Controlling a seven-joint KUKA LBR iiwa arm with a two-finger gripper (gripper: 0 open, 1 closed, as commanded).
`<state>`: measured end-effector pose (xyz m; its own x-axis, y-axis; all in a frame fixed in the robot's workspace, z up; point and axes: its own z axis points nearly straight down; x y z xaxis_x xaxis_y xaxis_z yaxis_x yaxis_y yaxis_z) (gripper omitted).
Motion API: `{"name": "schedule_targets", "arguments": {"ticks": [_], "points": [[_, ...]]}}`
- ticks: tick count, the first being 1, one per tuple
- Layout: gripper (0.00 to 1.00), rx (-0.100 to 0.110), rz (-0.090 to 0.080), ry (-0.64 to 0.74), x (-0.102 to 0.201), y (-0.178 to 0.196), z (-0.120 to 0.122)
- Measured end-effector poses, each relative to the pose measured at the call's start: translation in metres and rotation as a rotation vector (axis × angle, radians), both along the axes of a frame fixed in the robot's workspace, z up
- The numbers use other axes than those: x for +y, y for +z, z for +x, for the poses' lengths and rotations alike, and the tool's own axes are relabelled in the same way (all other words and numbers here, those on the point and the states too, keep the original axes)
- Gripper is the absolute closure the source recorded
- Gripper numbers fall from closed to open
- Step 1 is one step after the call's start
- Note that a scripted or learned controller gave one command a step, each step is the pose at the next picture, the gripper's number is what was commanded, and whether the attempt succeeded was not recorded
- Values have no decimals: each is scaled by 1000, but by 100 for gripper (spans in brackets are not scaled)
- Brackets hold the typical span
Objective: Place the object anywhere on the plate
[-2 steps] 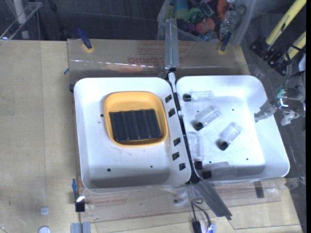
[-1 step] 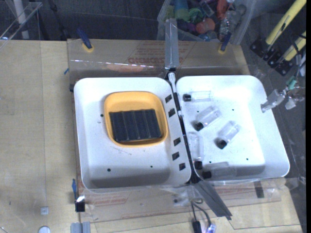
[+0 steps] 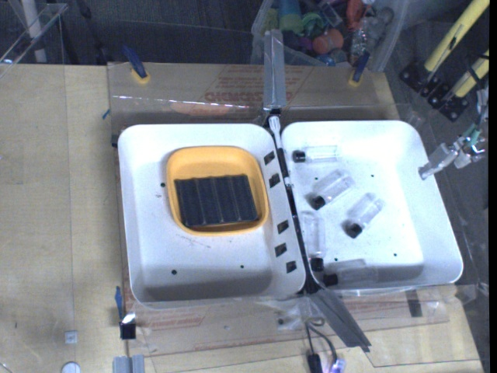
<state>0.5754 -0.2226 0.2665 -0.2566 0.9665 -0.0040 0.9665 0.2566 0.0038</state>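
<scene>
A yellow plate [image 3: 215, 162] with a dark ridged insert lies in the left bin [image 3: 144, 208]. Several clear vials with black caps lie in the right bin [image 3: 404, 239]: one near the back [image 3: 315, 154], one in the middle [image 3: 331, 188], one to its right [image 3: 363, 213], and one by the front wall [image 3: 345, 273]. My gripper [image 3: 433, 166] hangs at the right bin's right rim, well to the right of the vials and far from the plate. Nothing shows in its grasp.
A divider with black clips [image 3: 281, 208] separates the two bins. A clear tub of colourful toys [image 3: 326, 14] stands behind the bins. Yellow-and-black gear [image 3: 454, 45] sits at the back right, near the arm.
</scene>
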Motion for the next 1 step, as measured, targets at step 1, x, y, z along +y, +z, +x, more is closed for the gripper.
{"name": "schedule_targets", "arguments": {"ticks": [1], "points": [[0,-1,-1,262,0,1,6]]}}
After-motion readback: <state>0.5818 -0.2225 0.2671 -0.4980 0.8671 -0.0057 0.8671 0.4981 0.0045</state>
